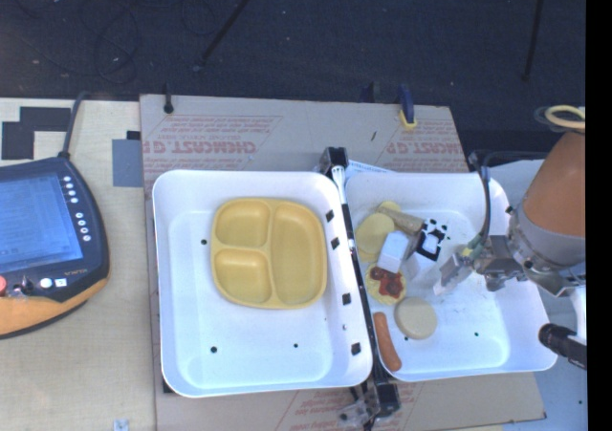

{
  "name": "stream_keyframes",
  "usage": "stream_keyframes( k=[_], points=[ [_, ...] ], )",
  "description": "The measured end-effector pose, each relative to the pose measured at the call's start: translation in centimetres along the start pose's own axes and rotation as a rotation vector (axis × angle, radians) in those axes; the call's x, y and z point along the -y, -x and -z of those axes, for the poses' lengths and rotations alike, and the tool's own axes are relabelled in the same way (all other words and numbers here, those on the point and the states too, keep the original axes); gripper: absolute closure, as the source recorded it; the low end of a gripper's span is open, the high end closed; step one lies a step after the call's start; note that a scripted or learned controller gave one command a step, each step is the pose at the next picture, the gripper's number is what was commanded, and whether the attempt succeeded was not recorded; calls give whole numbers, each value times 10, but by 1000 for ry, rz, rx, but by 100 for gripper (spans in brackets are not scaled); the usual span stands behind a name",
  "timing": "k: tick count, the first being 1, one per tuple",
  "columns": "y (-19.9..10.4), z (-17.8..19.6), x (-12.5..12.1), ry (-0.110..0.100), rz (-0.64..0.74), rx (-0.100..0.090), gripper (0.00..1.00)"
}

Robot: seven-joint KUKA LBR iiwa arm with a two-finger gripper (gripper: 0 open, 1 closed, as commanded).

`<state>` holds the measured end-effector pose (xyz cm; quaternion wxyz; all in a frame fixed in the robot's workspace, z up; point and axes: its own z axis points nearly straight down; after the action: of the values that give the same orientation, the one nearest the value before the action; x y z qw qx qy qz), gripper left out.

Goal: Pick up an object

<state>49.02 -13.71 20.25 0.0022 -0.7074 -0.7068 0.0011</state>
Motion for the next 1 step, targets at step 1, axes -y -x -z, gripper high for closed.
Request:
stream_keyframes(
  k=[1],
  points=[
    [7,-95,8,14,2,1,0]
  ],
)
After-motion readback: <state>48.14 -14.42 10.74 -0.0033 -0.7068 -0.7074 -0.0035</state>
